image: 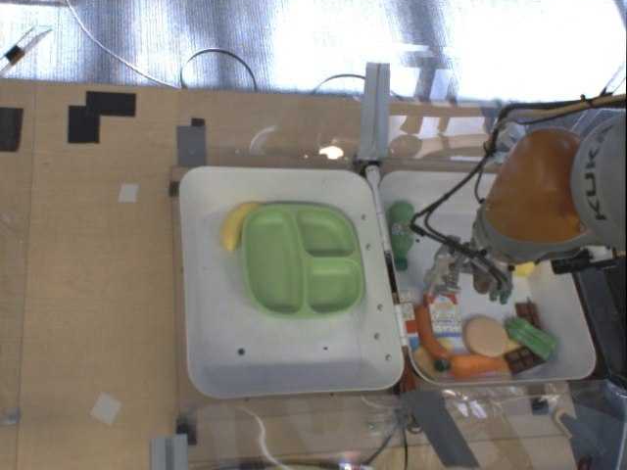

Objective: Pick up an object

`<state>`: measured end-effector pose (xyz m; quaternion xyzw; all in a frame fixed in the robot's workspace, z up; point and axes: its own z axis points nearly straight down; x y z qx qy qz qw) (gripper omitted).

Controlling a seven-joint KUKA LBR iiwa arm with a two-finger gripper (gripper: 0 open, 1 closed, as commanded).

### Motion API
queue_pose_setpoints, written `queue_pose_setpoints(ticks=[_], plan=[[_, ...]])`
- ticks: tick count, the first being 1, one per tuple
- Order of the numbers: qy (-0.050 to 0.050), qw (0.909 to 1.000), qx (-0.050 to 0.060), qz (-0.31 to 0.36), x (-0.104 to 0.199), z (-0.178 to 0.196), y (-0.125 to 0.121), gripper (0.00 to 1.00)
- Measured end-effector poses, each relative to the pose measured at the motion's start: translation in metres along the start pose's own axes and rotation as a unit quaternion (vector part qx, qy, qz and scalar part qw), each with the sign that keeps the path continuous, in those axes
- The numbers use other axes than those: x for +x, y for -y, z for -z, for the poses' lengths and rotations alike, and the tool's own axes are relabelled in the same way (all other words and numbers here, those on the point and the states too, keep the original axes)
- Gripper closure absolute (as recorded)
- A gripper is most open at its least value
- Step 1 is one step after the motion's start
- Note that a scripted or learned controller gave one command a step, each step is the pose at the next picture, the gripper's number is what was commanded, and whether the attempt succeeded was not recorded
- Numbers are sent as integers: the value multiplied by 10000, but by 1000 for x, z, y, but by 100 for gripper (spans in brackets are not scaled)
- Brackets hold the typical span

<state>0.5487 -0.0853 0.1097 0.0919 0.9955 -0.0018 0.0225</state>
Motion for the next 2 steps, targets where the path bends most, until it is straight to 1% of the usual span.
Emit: queue_pose_setpoints(ticks=[1,2], plan=[[-137,9998,-28,119,-52,59,-105,100],[-172,9980,-2,-604,-67,103,-107,100]])
